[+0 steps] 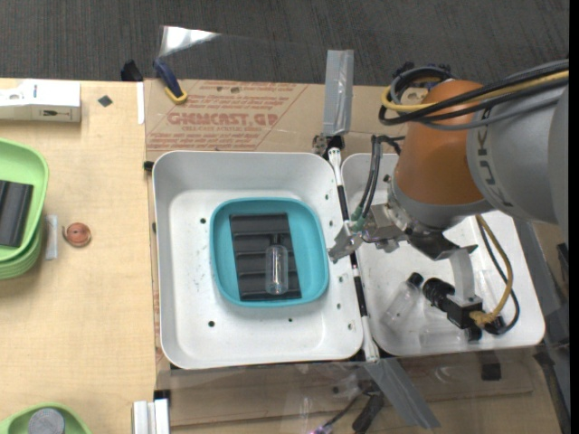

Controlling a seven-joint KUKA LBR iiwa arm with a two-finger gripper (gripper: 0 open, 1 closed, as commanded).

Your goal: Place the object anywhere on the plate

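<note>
Camera view: a clear tube lies on the teal plate in the left bin.
The tube rests on a black ridged block, just toward five o'clock of the plate's centre. It looks light, stiff, slick and breakable, so a grasp across its middle seems best. The gripper hangs at the plate's three o'clock; how wide it stands cannot be told. Count: two bins, one plate, one block, one tube, plus one dark-capped clear item in the right bin.
</note>
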